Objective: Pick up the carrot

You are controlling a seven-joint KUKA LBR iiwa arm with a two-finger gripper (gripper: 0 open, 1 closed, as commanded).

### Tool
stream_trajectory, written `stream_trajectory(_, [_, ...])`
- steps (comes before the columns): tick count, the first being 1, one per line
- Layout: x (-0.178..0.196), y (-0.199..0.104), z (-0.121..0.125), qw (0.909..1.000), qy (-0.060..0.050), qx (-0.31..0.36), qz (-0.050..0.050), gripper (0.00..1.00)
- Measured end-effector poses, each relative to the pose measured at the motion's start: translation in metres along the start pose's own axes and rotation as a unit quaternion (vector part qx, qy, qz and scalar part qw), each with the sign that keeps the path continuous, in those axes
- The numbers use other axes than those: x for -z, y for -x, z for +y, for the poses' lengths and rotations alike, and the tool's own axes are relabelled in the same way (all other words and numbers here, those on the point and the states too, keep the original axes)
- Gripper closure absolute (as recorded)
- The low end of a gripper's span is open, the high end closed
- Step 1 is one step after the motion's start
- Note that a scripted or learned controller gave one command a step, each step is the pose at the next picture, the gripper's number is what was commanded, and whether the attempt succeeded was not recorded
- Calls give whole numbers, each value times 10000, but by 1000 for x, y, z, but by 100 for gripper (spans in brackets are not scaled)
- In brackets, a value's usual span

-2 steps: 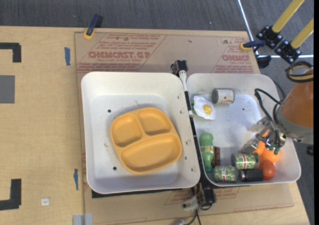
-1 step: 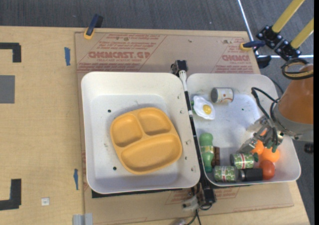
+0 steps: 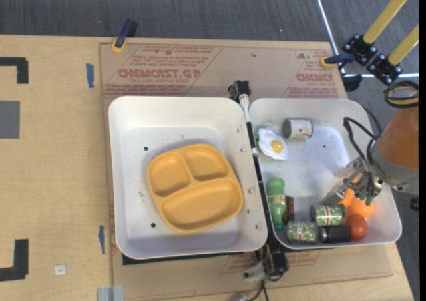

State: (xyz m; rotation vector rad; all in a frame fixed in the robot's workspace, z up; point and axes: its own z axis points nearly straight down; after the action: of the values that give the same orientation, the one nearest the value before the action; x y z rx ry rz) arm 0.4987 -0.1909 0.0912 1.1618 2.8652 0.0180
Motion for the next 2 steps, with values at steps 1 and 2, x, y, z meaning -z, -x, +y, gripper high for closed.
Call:
stream_trajectory(1, [-7, 12, 4, 9993, -127, -281, 188, 0])
stream_trajectory(2, [1, -10, 27, 9912, 9, 1320, -39, 0])
